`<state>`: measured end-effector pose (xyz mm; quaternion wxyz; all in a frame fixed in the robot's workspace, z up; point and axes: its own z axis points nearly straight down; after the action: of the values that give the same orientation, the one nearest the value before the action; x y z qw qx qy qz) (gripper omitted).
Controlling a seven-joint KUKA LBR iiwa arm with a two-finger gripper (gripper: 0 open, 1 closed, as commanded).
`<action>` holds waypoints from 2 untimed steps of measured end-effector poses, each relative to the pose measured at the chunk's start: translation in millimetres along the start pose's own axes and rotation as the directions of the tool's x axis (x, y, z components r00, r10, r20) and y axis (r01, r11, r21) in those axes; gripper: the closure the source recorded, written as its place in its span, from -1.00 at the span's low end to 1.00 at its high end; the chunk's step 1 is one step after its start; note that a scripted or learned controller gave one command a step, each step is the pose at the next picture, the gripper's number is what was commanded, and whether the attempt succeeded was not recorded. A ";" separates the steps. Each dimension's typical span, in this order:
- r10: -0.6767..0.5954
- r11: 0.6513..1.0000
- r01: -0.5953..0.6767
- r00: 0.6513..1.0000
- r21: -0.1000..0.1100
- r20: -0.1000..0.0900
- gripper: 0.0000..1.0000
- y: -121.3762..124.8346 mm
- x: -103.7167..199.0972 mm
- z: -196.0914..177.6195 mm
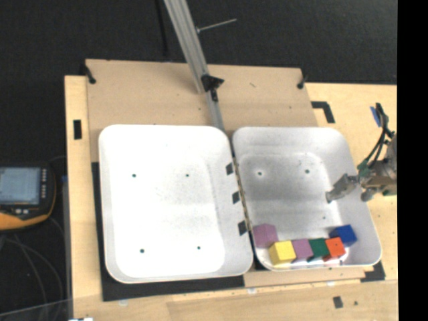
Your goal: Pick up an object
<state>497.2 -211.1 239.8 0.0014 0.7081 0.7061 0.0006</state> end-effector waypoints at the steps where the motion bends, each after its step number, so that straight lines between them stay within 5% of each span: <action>1: 0.001 1.000 -0.001 1.000 -0.001 0.003 -1.00 -13.2 38.1 144.0; 2: 0.000 1.000 0.000 1.000 -0.004 0.003 -1.00 -12.0 19.8 92.4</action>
<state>485.6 -191.3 147.3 0.0036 0.7081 0.7061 0.0010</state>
